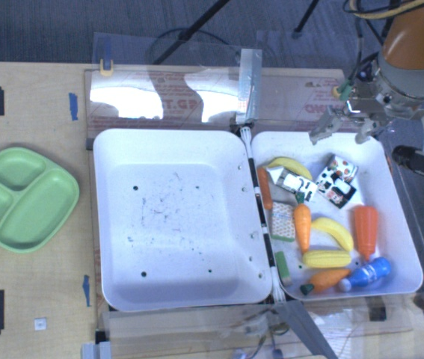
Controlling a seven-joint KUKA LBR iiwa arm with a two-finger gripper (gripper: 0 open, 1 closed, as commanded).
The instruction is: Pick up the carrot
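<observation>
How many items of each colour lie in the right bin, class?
Yellow: 3, bananas
Orange: 4, carrots, bottle
Blue: 1, bottle
Black-and-white: 2, toys
Total: 10

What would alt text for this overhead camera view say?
A grey two-finger gripper, fingers spread and holding nothing, hovers over the far edge of the right white bin, where an orange toy carrot lies among yellow bananas and other toys. A green divided plate sits far left.
</observation>
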